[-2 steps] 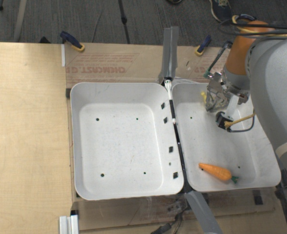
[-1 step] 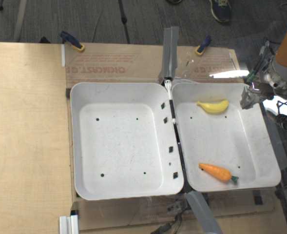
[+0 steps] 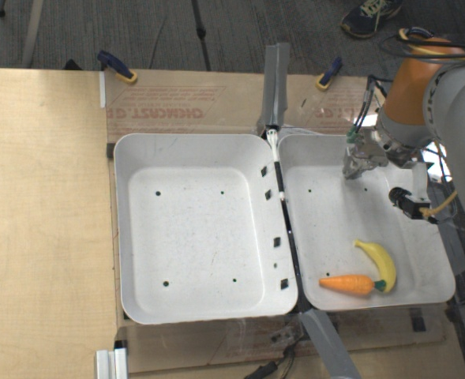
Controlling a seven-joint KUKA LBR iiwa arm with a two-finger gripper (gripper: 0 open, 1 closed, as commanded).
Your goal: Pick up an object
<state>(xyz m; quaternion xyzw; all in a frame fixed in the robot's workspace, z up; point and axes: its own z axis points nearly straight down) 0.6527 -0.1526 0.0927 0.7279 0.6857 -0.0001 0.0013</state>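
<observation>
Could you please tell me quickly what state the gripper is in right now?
Two-finger gripper: cannot be told from this view; it hangs over the right shallow white bin, away from the orange carrot and yellow banana.

Even, bright overhead light; the two shallow white plastic bins (image 3: 137,212) show soft shadows, mild glare, slight overall softness.

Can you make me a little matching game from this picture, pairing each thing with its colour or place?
Things:
1. banana
2. carrot
3. gripper
4. clamp

Descriptions:
A. orange, lying near the front edge of the right bin
B. blue and yellow, on the cardboard behind the left bin
C. yellow, curved, beside the carrot
D. over the back part of the right bin

Pairs: 1-C, 2-A, 3-D, 4-B
</observation>
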